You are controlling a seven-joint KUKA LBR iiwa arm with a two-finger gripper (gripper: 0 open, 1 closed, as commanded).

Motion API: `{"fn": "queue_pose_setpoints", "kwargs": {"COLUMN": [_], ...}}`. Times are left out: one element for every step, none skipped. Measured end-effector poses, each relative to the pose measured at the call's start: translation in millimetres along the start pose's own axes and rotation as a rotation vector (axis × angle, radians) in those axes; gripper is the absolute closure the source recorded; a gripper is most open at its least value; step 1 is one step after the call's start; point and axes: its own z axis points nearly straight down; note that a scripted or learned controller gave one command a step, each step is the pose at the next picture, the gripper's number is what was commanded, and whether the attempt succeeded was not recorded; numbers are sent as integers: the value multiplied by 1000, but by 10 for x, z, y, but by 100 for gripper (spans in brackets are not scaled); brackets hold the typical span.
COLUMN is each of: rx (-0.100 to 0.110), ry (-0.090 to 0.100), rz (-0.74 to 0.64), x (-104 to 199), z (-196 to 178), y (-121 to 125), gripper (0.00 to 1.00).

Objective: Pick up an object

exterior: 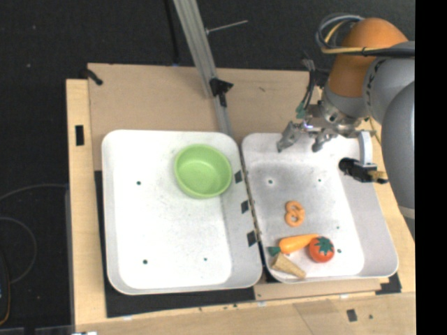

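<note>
1. Gripper [304, 138] above the far edge of the right bin [363, 208], fingers spread, nothing between them.
2. In that bin's near part: pretzel [295, 213], carrot [297, 243], tomato [321, 249] just beside the carrot, wedge [288, 266] at the near rim.
3. Green bowl [202, 171] in the left bin [140, 215], well apart from the gripper.
</note>
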Motion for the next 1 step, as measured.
{"fn": "queue_pose_setpoints", "kwargs": {"rx": [0], "ry": [1], "rz": [0], "x": [-15], "z": [527], "y": [-10], "gripper": [0]}}
